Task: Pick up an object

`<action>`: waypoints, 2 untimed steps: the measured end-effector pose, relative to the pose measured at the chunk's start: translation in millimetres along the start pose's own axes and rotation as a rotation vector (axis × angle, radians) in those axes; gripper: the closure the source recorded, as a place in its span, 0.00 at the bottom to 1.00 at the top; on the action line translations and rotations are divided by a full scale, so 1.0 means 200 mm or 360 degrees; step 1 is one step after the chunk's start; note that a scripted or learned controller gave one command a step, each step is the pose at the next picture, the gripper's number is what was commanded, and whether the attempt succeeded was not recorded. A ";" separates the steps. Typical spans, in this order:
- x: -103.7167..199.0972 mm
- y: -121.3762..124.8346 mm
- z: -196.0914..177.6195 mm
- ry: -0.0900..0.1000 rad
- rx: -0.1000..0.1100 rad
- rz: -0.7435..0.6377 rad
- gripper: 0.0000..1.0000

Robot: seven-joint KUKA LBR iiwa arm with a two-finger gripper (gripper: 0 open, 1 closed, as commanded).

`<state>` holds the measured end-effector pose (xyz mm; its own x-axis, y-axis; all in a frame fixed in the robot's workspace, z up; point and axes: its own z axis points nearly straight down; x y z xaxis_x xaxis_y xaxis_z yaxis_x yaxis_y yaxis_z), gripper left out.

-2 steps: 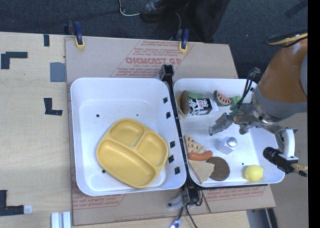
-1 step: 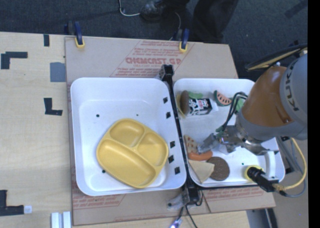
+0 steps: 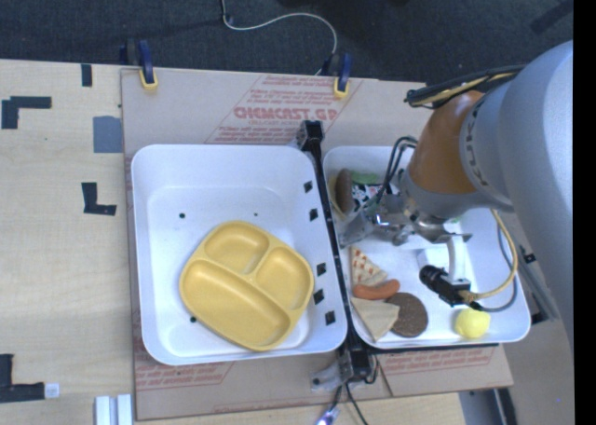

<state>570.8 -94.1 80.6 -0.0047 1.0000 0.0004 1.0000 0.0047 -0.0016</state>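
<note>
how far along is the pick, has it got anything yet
Done: the arm has reached into the right bin, with the gripper low at its left side near the pizza slice. In hand: nothing visibly held; the fingers are too cluttered to read. Left: grasp and lift. The hot dog, cookie and lemon lie untouched; the yellow tray sits in the left bin.

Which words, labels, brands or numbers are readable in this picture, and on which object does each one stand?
"CHEMCAST GP", roughly: red print on the brown board under the two bins, upside down and blurred, so the spelling is uncertain.
Smaller red print along the board's lower edge: too small to read.
I can read no text on the yellow tray or the food items.
</note>
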 end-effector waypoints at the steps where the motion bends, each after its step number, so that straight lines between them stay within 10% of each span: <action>1: -0.15 0.35 -0.01 0.0008 0.0052 0.0010 0.00; 2: -0.15 0.33 -0.04 0.0008 0.0070 0.0013 1.00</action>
<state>636.1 -123.7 89.3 0.0033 1.0000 0.0051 0.9990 -0.0031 -0.0456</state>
